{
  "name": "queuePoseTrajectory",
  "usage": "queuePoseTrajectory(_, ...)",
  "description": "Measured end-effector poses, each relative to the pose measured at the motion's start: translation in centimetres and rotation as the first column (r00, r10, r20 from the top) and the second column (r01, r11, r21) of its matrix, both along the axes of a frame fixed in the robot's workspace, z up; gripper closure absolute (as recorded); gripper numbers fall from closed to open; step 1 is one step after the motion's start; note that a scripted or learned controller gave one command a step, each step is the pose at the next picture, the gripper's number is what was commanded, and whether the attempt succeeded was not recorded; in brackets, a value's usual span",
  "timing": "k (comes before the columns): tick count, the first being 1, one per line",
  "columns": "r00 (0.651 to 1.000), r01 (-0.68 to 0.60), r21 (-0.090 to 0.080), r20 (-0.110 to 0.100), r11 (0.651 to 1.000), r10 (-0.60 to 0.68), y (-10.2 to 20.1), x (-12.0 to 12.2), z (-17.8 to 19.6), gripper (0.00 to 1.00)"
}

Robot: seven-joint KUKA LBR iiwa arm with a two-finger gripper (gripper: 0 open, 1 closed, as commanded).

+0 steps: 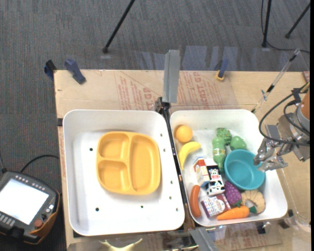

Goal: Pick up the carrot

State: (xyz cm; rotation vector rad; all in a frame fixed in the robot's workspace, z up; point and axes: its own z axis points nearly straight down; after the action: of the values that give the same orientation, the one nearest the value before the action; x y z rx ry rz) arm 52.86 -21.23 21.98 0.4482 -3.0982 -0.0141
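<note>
The carrot [233,213] is small and orange with a green top. It lies flat along the front wall of the right bin [251,116], pointing left, between a purple-labelled packet [213,205] and a tan toy [254,198]. My gripper [267,159] hangs over the bin's right edge, beside the teal bowl [244,169]. That puts it well behind and to the right of the carrot. Its two fingers stand apart, open, with nothing between them.
The right bin is crowded: an orange [183,134], banana [188,151], green bottle [219,149], green pepper [238,141], small cartons [213,179], purple grapes [233,192] and a red sausage [195,200]. The left bin [78,140] holds a yellow divided plate [129,162].
</note>
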Motion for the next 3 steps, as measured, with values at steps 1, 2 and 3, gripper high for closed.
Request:
queuePoseTrajectory(1,0.996,-0.087,-0.012,0.025,0.996,0.087,0.0,-4.2,15.0,1.0)
queuePoseTrajectory(2,0.959,-0.282,-0.012,0.023,0.959,0.282,0.2,-0.4,27.2,1.0)
queuePoseTrajectory(3,0.822,-0.569,-0.005,0.015,0.822,0.569,0.1,-3.2,26.7,1.0)
